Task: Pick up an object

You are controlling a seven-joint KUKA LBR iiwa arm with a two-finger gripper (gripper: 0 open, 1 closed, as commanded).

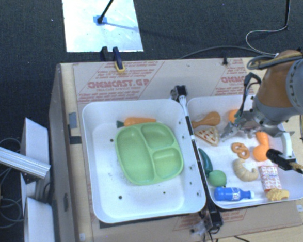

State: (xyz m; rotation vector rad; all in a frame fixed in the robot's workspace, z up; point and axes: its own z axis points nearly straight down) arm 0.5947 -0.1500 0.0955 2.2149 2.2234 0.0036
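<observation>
My gripper (235, 129) hangs low over the right bin (300, 191), in its upper middle, with the grey arm (276, 96) coming in from the right. Just left of it lie a pizza slice (208, 136) and a chicken drumstick (209, 120). A pretzel (240, 149) sits right below it, and an orange toy (260, 147) lies beside the pretzel. Nearer the front are a croissant (244, 170), a green ball (216, 178), a dark green vegetable (204, 160), a blue bottle (233, 194) and a red-and-white packet (270, 177). I see nothing held.
The left bin (94, 163) holds a green divided plate (148, 153) and a carrot (138, 121) behind it. A raised divider (190, 141) separates the bins. Cables (262, 32) run over the bench behind the arm.
</observation>
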